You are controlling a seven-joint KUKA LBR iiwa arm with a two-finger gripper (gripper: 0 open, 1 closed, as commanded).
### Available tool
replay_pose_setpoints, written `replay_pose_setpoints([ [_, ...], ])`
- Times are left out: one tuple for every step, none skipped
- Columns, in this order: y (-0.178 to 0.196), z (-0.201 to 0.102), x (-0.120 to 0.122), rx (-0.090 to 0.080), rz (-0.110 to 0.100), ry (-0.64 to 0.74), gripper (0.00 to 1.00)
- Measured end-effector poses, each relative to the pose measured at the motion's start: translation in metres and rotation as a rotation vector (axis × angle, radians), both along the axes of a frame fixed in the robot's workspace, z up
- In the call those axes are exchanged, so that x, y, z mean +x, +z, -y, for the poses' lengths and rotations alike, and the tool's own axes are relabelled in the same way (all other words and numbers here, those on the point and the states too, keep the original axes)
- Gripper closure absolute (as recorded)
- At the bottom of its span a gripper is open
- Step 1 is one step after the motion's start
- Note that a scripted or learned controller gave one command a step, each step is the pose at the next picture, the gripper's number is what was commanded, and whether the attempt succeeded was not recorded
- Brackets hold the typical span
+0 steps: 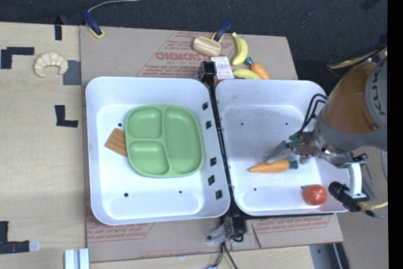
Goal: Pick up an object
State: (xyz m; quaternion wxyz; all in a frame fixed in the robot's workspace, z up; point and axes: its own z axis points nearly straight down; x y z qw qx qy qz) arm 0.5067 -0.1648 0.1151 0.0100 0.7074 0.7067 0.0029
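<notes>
While the tool (291, 152) hangs low in the right bin (264, 94), finger state cannot be told | carrot (269, 166) lies just beside it, mid-bin | tomato (315, 194) near front-right corner | risk: tool nudges carrot, which rolls aside.

In the left bin (101, 198) lies a plate (165, 140) with a flat piece (117, 142) tucked under its left edge. In the right bin (264, 97) a carrot (269, 166) lies near the middle, the end effector (284, 149) just above it and a tomato (315, 194) to its right. Behind the bins, bananas (240, 55) and a bread roll (206, 45) sit on the bench (38, 154).
</notes>
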Motion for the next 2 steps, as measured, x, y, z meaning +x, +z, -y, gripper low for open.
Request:
replay_pose_setpoints([
  [-0.029, -0.05, 0.011, 0.009, -0.017, 0.001, 0.0],
  [0.066, 0.042, -0.018, 0.008, -0.017, -0.001, 0.0],
])
